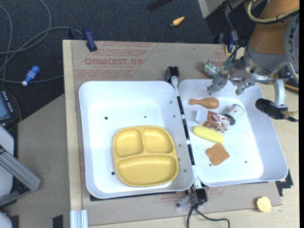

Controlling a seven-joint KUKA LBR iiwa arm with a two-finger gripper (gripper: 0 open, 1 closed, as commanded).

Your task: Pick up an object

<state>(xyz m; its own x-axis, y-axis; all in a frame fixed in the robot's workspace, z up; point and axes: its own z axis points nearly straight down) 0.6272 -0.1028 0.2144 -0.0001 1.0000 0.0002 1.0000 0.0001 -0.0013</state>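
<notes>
Four toy foods, among them a drumstick [204,102] and corn cob [208,134], lie clustered in the right bin [259,160] within reach of the released, empty end effector [229,85] above its far edge.

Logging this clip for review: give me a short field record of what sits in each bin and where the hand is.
left bin: yellow divided plate
right bin: drumstick, corn cob, brown toast piece, small printed packet
hand: over the far edge of the right bin, fingers spread, nothing between them
nearest item to hand: drumstick
outside bins: yellow piece on the bench's near right corner
</notes>
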